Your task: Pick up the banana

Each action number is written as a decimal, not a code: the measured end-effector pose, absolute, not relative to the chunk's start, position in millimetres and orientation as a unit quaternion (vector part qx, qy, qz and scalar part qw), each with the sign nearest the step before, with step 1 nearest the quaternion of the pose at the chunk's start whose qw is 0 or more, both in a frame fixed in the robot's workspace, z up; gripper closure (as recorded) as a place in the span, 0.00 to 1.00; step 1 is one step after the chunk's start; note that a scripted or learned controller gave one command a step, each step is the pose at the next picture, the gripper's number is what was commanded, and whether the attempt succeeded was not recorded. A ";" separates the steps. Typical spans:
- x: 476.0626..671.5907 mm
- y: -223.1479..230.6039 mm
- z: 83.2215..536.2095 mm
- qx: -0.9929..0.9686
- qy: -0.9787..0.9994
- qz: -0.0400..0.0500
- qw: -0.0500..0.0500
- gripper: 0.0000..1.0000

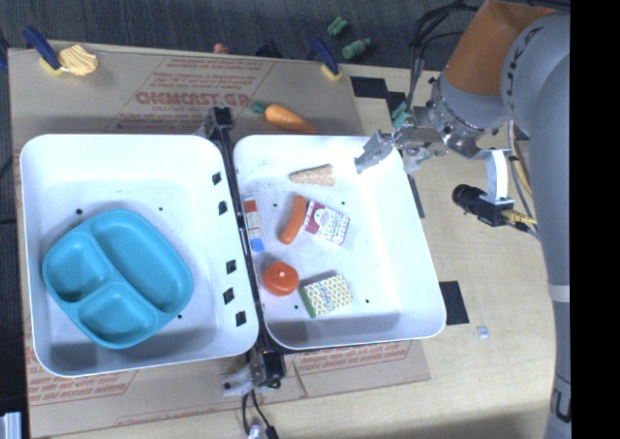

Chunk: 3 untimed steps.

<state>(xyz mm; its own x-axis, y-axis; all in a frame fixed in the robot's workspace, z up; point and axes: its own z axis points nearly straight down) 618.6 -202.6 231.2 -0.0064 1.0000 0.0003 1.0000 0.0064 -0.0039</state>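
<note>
Presumably light, stiff and slick, the pale banana (312,175) wants your pinch across its middle; whether the gripper (373,154) is open, you cannot tell.

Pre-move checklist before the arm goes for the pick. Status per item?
1. Target identified: cannot tell. Nothing in the right bin plainly reads as a banana.
2. Gripper placement: ok. The gripper is over the right bin's far right corner.
3. Nearest item: ok. The tan slice lies apart from the others, just left of the gripper.
4. Mid-bin clutter: not ok. The orange sausage lies right against the carton.
5. Left bin: ok. The blue tray is well away from the arm.
</note>
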 end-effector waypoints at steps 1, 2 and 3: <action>546.6 -171.4 126.9 -0.736 -0.677 0.002 0.004 0.00; 555.2 -123.4 91.3 -0.669 -0.743 0.001 0.003 0.00; 653.4 -99.0 91.9 -0.710 -0.705 0.001 0.001 0.00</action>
<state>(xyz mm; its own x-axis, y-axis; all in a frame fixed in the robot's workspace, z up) 653.4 -99.0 91.9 0.0069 1.0000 -0.0002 1.0000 -0.0069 -0.0024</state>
